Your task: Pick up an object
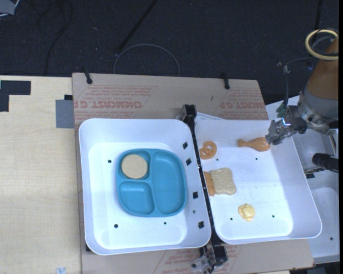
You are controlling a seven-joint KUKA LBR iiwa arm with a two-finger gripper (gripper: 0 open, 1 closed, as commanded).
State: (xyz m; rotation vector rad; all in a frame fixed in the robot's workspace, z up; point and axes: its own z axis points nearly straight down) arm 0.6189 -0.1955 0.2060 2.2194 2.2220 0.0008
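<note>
The right bin (286, 210) holds several toy foods. A tan drumstick (254, 144) lies near its far edge. An orange pretzel (207, 149) sits by the divider, and a pale toast slice (223, 181) lies mid-bin. A small yellow lump (246, 212) rests nearer the front. My gripper (276, 133) hangs at the bin's far right corner, right at the drumstick's thick end. Whether it touches the drumstick is unclear. In the left bin (97, 221) a blue divided plate (163, 193) carries a round tan cookie (134, 166) in its upper left compartment.
A thin orange strip (208, 185) lies against the toast's left side, close to the black divider (198, 176) between the bins. The arm (320, 96) comes in over the right bin's far right rim. Cardboard (160, 99) lies under both bins.
</note>
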